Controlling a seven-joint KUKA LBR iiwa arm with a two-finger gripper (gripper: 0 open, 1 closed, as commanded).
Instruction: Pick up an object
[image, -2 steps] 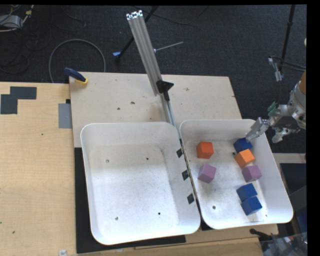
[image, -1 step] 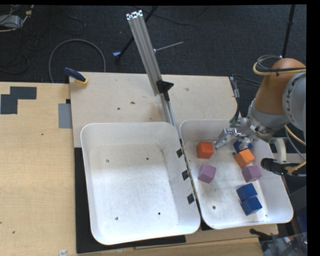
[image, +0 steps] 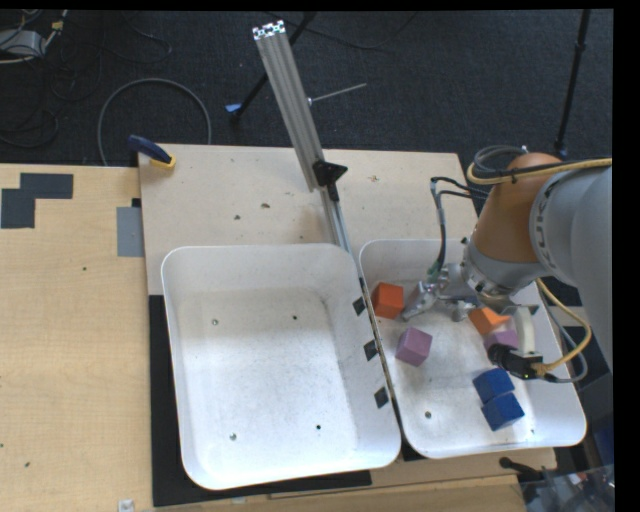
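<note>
Blocks sit close together in the right bin (image: 560, 425), so a grab could go wrong. The gripper (image: 432, 297) hangs low between the orange block (image: 388, 299) and the purple block (image: 413, 346), near both. I cannot tell how its claw stands. It could bump the orange block and push it against the bin's left wall. It could also pinch an edge, and the block would slip out. Another orange block (image: 486, 320) and two blue blocks (image: 497, 397) lie under the arm, with little room. The left bin (image: 180, 270) has lots of open floor.
</note>
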